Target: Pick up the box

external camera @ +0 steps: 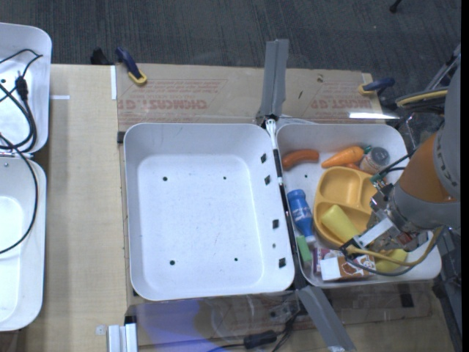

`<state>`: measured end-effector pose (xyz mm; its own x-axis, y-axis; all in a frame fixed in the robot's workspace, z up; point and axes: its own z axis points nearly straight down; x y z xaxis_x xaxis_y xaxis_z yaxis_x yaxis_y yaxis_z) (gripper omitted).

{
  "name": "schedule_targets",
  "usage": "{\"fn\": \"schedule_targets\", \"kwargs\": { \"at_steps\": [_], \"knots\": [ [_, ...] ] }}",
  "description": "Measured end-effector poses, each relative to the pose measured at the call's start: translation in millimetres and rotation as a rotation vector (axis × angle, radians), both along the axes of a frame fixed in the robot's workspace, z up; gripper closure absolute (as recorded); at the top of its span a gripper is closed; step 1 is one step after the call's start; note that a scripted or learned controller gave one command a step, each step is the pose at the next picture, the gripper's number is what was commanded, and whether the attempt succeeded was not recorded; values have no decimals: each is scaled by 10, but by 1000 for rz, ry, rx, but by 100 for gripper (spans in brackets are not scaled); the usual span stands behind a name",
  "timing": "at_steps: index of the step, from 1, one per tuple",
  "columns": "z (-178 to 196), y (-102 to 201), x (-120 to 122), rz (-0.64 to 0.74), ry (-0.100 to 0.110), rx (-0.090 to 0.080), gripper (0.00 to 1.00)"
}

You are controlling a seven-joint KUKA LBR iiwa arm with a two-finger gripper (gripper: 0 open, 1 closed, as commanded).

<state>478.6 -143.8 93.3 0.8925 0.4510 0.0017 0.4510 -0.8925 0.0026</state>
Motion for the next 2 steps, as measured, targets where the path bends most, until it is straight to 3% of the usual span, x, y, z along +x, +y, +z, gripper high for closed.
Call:
{"fn": "schedule_targets", "kwargs": {
  "at_steps": [1,2],
  "knots": [
    [14,23,22,4,-5,3,0],
    [1348,-219,162,115,1,-1,0]
  ]
}}
